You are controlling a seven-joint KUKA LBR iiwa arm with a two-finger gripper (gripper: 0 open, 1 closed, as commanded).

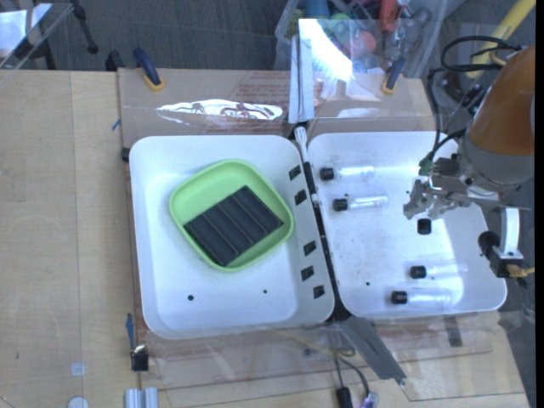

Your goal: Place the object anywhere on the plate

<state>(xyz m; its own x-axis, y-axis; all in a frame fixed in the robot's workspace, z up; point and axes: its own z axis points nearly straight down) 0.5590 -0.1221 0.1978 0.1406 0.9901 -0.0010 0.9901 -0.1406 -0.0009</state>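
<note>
A square green plate (189, 195) lies tilted in the left bin (157, 262). On it rests a flat black ribbed object (233, 224), covering much of the plate's middle. My gripper (424, 204) hangs over the right bin (374, 249), near its right side and well apart from the plate. A small black piece (423, 226) sits just below the gripper; whether it is part of the gripper or a separate thing is unclear.
Several clear vials with black caps lie in the right bin: two near its top left (355, 173) (364, 202) and two near its bottom right (440, 270) (425, 297). A clear box of clutter (374, 15) stands behind the bins.
</note>
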